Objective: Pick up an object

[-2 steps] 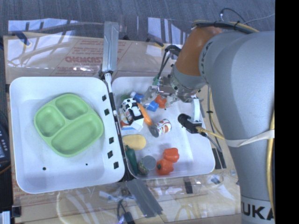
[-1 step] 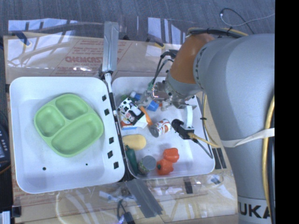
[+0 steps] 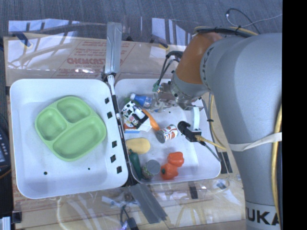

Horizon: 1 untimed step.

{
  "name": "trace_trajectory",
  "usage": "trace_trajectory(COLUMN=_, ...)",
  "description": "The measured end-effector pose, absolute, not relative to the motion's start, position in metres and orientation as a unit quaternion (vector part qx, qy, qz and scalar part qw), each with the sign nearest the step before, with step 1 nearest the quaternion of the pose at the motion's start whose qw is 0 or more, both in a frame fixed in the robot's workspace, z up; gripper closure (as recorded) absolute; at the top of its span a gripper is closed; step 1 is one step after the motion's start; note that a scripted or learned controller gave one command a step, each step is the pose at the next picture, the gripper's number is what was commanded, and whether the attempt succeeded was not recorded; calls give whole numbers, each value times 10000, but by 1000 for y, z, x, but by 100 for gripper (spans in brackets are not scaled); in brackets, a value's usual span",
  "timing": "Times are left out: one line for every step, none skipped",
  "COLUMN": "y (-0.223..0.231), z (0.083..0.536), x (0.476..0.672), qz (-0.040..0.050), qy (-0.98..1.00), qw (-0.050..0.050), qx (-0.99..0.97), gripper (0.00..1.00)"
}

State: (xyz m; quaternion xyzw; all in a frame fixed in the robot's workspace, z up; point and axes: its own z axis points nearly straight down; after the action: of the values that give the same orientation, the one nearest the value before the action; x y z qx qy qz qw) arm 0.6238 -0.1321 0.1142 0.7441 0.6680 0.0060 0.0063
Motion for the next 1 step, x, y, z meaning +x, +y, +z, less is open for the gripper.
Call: trace_trajectory(y=-132, z=116, x=626, qz=83, qy=6682, qw=92, qx=7439, gripper=0)
